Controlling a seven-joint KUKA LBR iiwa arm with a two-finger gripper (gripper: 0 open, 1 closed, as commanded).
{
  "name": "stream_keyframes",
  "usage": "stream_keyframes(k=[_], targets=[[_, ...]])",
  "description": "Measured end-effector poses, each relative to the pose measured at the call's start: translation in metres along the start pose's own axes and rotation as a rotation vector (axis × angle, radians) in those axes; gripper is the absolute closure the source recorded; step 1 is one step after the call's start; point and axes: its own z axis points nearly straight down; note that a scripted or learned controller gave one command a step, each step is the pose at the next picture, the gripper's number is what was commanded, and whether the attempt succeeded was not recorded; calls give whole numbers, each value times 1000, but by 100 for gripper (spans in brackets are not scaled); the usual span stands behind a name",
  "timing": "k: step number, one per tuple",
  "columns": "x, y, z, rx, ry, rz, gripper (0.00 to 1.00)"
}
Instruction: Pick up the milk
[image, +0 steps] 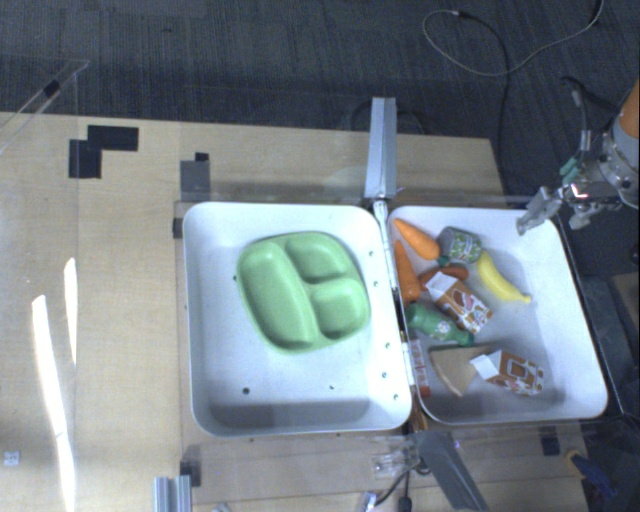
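Two small printed cartons lie in the right bin (585, 330). An orange and white carton (462, 303) sits near the middle, and a brown and white carton (514, 371) lies toward the front. The print is too small to tell which is the milk. My gripper (553, 212) hovers over the bin's far right corner, well behind both cartons. It is open with nothing between its fingers.
The right bin also holds two carrots (413, 240), a green can (459, 244), a banana (500, 280), a green bottle (432, 324) and a tan wedge (455, 368). A green divided plate (303, 290) lies in the left bin (215, 380). A metal post (382, 150) stands between the bins.
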Motion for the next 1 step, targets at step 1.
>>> stream_keyframes(k=[1], targets=[[-16, 15, 39, 2, 1, 170, 0]])
